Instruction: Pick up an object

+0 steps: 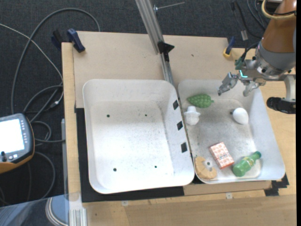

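Gripper splayed, nothing between fingers, hovered above right bin far edge; white egg nearest below, likely candidate

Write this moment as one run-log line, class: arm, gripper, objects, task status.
arm: over right bin's far edge | gripper: open, holding nothing | right bin: green object, white egg, red box, green bottle | pick: not yet done

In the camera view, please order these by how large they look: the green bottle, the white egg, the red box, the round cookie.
Largest to smallest:
1. green bottle
2. red box and round cookie, which look about alike
3. white egg
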`<state>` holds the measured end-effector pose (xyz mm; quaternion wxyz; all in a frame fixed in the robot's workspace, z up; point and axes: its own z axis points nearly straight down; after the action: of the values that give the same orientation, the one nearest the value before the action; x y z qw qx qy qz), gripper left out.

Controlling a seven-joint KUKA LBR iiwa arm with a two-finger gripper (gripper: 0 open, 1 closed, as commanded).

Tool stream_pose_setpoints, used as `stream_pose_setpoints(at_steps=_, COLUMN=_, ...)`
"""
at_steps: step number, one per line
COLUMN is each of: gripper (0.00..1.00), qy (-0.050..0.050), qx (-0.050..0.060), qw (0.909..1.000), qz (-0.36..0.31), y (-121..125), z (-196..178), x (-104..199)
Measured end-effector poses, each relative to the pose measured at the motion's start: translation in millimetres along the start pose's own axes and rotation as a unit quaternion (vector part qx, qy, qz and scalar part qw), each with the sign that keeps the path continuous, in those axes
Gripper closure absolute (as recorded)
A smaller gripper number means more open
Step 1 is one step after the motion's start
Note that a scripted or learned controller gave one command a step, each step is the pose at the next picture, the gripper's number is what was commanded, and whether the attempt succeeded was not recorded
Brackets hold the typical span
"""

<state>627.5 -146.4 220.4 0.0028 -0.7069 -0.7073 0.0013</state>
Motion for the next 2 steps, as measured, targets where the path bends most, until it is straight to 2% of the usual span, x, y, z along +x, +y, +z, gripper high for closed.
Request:
stream_pose_setpoints(at_steps=1, gripper=0.0, qy=-0.001, qx=-0.002, qw=1.0, qz=0.0, y=0.5, z=-2.4, x=0.0)
stream_pose_setpoints(at_steps=2, gripper=0.0, qy=0.0, qx=0.001, qw=1.0, qz=0.0, y=-8.2, z=53.7, x=6.4)
